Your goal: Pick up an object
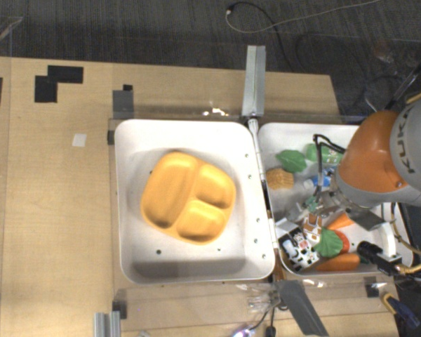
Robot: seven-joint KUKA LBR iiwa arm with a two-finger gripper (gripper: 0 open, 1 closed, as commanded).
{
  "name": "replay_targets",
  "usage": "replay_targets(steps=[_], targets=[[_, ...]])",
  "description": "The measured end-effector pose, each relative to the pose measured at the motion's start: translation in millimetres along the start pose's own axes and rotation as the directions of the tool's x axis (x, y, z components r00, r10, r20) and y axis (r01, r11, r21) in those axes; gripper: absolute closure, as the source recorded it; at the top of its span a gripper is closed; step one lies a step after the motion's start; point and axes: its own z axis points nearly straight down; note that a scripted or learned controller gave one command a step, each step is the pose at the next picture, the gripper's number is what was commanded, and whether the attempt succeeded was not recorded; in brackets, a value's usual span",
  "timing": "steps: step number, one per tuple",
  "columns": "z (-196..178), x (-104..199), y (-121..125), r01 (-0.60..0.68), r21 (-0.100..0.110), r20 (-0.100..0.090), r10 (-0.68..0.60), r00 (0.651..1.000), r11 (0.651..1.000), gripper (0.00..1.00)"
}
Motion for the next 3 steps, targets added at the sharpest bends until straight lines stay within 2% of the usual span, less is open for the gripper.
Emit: replay_targets(steps=[1, 2, 3], targets=[[1, -2, 22, 0.016, 0.000, -0.001, -0.016, 1.000, 1.000, 0.00], [-49, -50, 80, -0.342, 0.009, 0.001, 0.342, 0.940, 0.940, 0.00], [-2, -112, 32, -0.374, -0.005, 0.004, 0.374, 0.927, 0.927, 0.00]])
